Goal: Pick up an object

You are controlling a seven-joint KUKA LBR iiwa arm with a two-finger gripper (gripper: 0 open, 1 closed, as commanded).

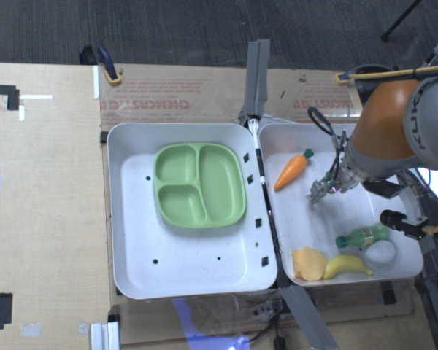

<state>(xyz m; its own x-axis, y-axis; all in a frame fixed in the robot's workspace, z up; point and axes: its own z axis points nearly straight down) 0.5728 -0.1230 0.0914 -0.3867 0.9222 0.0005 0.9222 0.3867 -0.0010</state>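
An orange toy carrot with a green top lies in the right bin, near its back left. At the bin's front sit a yellow banana, a yellow-orange lump and a green bottle with a clear round piece beside it. My gripper hangs over the middle of the right bin, just right of the carrot and a little in front of it, with nothing visibly between its fingers. The arm's orange band sits above it.
The left bin holds a green divided plate. A grey divider post rises between the bins at the back. Cables and brackets hang at the right of the bench.
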